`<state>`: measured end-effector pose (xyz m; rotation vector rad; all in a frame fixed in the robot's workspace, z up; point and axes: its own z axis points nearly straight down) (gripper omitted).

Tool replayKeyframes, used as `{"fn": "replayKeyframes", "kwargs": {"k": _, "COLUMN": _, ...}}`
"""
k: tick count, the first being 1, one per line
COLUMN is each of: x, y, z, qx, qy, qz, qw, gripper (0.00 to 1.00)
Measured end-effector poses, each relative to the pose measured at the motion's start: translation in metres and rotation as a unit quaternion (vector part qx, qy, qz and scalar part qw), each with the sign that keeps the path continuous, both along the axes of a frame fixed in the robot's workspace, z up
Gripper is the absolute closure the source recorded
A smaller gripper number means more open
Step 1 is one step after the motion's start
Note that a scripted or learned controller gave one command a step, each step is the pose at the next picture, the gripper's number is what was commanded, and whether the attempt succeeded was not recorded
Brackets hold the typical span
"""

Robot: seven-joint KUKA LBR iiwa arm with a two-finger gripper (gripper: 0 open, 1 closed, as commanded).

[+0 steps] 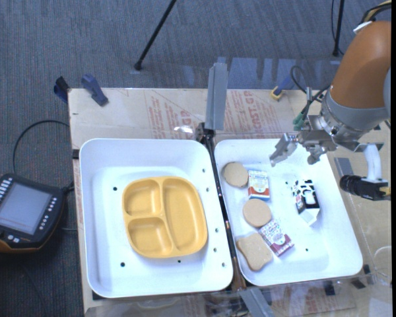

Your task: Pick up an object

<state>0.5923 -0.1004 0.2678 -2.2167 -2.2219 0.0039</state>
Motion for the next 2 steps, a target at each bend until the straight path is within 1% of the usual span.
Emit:
{"fn": "replayKeyframes", "kwargs": {"k": 1, "x": 0.0436, "y": 0.0020, "z": -0.1781, "qx": 0.0002, "qy": -0.002, "qz": 0.009, "qw": 1.0000, "gripper": 0.00}}
{"fn": "replayKeyframes", "kwargs": {"k": 2, "x": 0.0437, "y": 0.0016, "z": -0.1688, "qx": 0.0015, "qy": -0.002, "qz": 0.007, "qw": 1.0000, "gripper": 1.00}}
